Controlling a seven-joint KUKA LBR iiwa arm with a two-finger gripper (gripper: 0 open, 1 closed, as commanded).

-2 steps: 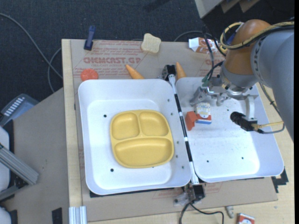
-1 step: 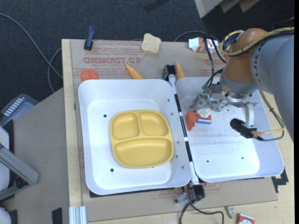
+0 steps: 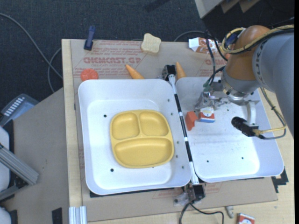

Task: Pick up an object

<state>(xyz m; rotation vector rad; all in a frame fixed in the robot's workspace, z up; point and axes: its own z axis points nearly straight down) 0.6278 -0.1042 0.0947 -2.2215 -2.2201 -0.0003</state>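
Observation:
A small white, blue and red object (image 3: 207,117) lies in the right bin (image 3: 233,157), near its left wall. Just left of it sits a small orange-red piece (image 3: 190,119). My gripper (image 3: 208,105) hangs directly over the small white object, at or just above its top, with the orange wrist band up and to the right of it. The left bin (image 3: 93,125) holds a yellow divided plate (image 3: 141,138).
Behind the bins, on the cardboard, lie a bread-slice toy (image 3: 151,43), a blue item (image 3: 89,37), an orange carrot piece (image 3: 134,72), an orange disc (image 3: 87,73) and a packet (image 3: 201,44). A black cable end (image 3: 243,125) hangs over the right bin.

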